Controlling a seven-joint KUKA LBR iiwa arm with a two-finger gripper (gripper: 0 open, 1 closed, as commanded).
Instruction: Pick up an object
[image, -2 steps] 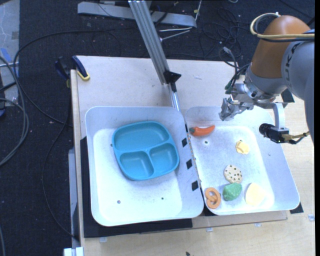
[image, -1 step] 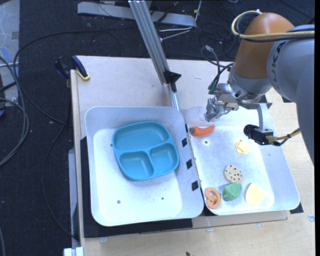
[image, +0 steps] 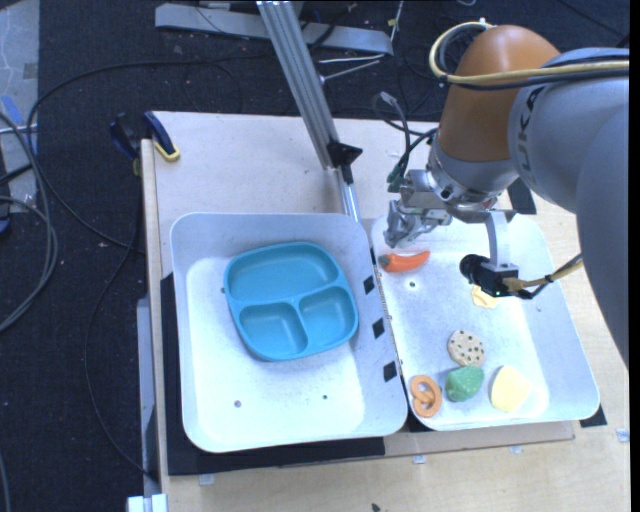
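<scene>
One orange carrot-shaped toy (image: 406, 261) is the thing the coming move seems to turn on, and it lies in the right-hand bin (image: 560, 330), close to that bin's upper left corner and near the wall shared with the left-hand bin (image: 200, 400). The gripper (image: 402, 232) hangs at the end of the arm (image: 520, 110) just above the toy in the picture, so close that its tip appears to meet or nearly meet the toy's upper edge; whether there is real contact cannot be told from this slanted view. The toy's long axis runs roughly left to right across the picture, tilted slightly upward to the right, with what looks like a small green end at the left. The gripper sits over the left half of that length rather than its middle. How the claw is set cannot be told here. Nothing is seen held. In judgement, the pick is at the approach or descent stage, and success depends on the claw straddling the toy across its narrow width. The other items, a speckled cookie (image: 465, 347), a pretzel (image: 425, 395), a green piece (image: 464, 384) and a yellow piece (image: 509, 388), lie well apart toward the bin's near edge, while a blue divided plate (image: 290, 300) rests in the left-hand bin.
</scene>
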